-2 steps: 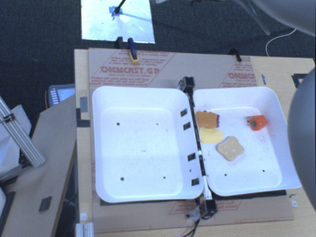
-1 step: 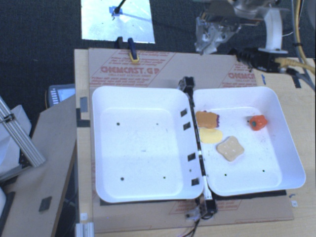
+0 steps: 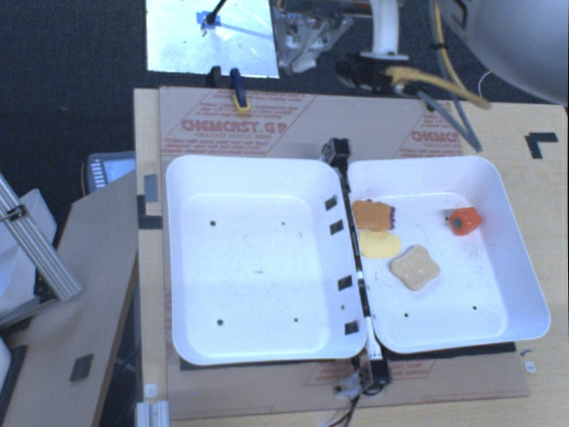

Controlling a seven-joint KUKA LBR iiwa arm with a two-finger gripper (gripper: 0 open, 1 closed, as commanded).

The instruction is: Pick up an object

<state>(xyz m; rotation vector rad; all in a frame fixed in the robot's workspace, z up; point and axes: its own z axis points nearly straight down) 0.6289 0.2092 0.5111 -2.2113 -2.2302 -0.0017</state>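
Observation:
The right bin (image 3: 511, 283) holds several small items. An orange waffle-like piece with a purple edge (image 3: 372, 214) lies near the bin's left wall. A flat yellow piece (image 3: 380, 245) sits just in front of it, and a tan toast slice (image 3: 414, 268) lies beside that. A red-orange vegetable (image 3: 463, 221) rests apart toward the right. My gripper (image 3: 305, 36) hangs high at the back, beyond both bins and over the dark floor, far from every item and with nothing seen in it.
The left bin (image 3: 249, 265) adjoins the right one along a clipped centre seam. Behind the bins are a shiny square plate (image 3: 209, 20), a yellow clamp (image 3: 240, 98) and a yellow cable (image 3: 436, 83). A metal rail (image 3: 36, 247) lies at the left.

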